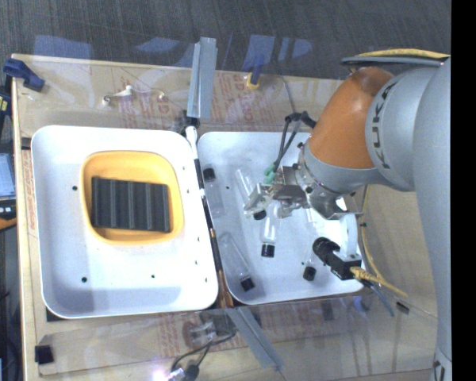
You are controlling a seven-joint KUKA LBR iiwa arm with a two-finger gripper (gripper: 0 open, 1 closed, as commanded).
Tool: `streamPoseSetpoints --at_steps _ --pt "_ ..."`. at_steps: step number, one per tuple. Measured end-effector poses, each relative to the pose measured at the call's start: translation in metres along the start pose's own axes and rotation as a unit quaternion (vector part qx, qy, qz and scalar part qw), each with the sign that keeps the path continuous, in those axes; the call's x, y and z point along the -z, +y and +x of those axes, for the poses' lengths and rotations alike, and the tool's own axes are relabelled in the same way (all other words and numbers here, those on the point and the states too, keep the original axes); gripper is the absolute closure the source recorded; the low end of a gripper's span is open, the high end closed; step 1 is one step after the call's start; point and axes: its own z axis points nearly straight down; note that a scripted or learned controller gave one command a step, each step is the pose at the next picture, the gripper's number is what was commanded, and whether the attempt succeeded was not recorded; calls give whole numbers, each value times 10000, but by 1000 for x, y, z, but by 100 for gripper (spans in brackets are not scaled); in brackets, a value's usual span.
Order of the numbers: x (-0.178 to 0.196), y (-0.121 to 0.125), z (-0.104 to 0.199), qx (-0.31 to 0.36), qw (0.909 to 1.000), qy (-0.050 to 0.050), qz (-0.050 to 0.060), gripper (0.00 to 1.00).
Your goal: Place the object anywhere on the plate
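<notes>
gripper (pixel 263 199) is hovering in right bin (pixel 222 153), finger state unclear; yellow plate (pixel 131 162) is awaiting an object.

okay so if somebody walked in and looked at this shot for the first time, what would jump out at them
Most likely the bulky grey arm with its orange band, reaching in from the right over the right-hand shallow white bin, where small clear and black pieces lie scattered. Next, the yellow-rimmed plate with a dark ribbed centre, sitting in the left-hand white bin. The gripper hangs low over the right bin's middle.
</notes>
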Motion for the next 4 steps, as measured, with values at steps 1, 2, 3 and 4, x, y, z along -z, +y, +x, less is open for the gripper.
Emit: streamPoseSetpoints --at_steps 1,2,3,4 --pt "6 54 54 1405 9901 -3 -8 100" --pt "-19 73 85 2444 9697 -1 4 100" --pt "-19 74 85 2443 9697 -2 2 0" --pt "-18 89 77 2441 9697 -2 -14 0"
